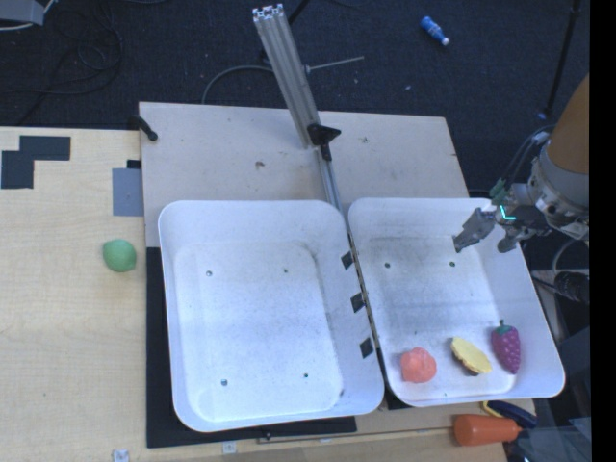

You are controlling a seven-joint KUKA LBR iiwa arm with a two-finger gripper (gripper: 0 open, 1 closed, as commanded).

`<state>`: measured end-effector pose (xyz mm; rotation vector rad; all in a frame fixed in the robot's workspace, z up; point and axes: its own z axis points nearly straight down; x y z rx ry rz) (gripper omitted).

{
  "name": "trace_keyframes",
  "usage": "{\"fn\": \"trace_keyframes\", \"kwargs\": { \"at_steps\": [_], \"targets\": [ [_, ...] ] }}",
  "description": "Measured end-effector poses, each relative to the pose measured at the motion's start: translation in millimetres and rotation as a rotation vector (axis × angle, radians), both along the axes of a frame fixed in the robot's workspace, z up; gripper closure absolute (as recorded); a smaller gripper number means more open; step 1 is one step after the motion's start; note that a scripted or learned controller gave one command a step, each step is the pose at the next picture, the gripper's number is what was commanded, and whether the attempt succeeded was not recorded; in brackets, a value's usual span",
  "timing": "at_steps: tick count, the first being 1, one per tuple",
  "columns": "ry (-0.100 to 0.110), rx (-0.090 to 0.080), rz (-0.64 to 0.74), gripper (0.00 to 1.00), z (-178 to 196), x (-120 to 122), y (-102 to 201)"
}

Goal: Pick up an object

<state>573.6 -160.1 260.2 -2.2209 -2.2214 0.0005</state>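
Three small objects lie along the front of the right bin (414, 215): a red-orange ball-like fruit (418, 365), a yellow piece (471, 356) and a purple grape cluster (506, 346). My gripper (489, 233) hangs above the right bin's far right side, well behind those objects. Its two grey fingers are spread apart with nothing between them. The grey arm with its orange band enters from the right edge.
The left bin (192, 258) sits beside the right one, split by a divider with black clips. A green ball (119, 255) rests on the wooden bench at left. An orange object (486, 428) lies in front of the right bin. A metal rail (294, 75) slants behind the bins.
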Motion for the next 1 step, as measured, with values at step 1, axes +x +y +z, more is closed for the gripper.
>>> {"fn": "trace_keyframes", "kwargs": {
  "at_steps": [1],
  "targets": [
    [0.0, 0.0, 0.0, 0.0, 0.0, 0.0, 0.0]
  ]
}}
